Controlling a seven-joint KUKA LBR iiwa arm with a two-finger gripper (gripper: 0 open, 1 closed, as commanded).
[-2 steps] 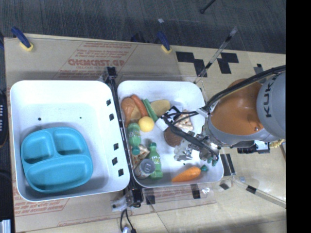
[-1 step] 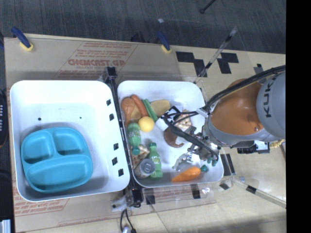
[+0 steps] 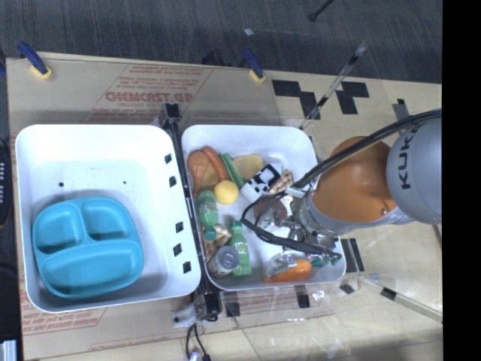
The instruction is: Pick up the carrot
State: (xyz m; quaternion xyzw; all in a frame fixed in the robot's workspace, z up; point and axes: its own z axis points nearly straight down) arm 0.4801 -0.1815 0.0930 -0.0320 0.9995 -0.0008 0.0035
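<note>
- Two bins sit side by side on the counter (image 3: 68, 329); nearest the camera, the carrot (image 3: 294, 271) lies along the front wall of the right bin (image 3: 248, 135), close to its right corner.
- Just above it hangs the gripper (image 3: 289, 232), wrapped in cables; whether its jaws are released or clenched cannot be told.
- Likely trouble: the wall crowds the carrot, so a jaw may strike the rim or skid off.
- Beside it a green bottle (image 3: 238, 248) and a can (image 3: 225, 259) could be nudged.
- Farther back lie a lemon (image 3: 225, 192) and other items.
- In the left bin (image 3: 90, 138) rests a blue tray (image 3: 88, 245), well apart.
</note>
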